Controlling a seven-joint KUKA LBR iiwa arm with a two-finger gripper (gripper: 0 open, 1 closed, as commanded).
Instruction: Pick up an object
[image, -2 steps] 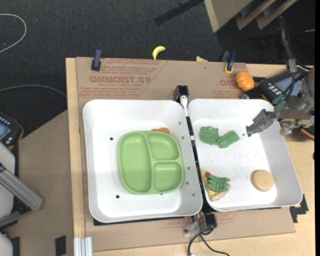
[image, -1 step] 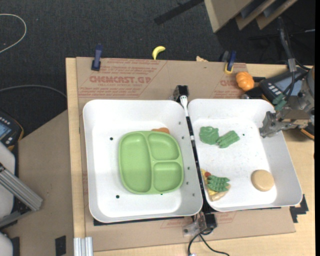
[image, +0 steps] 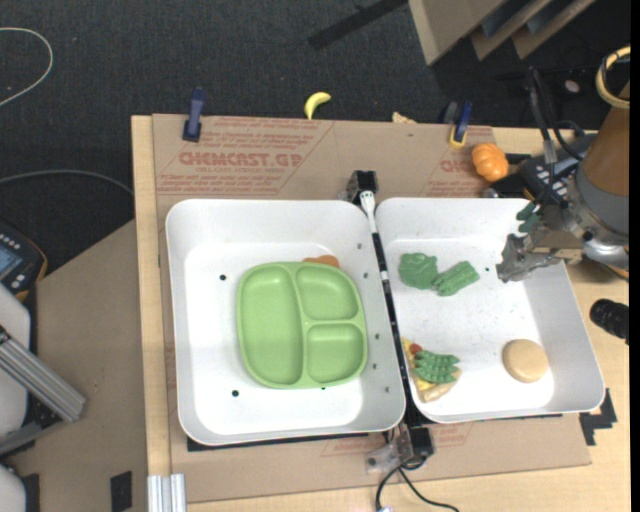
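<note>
We think the tool (image: 512, 262) could bump the wall of the right bin (image: 560, 300) or close on air, because it hangs near the bin's far right edge with nothing under it. We cannot tell if it is open or closed. The green toys (image: 438, 274) lie just to its left, and the tan ball (image: 525, 360) sits nearer the front.

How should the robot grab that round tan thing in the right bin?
Probably from straight above, pinching across the widest middle of the round tan bun-like object. It lies low and domed with free floor around it in the right white bin, so fingers fit on either side. The end effector hovers farther back.
</note>
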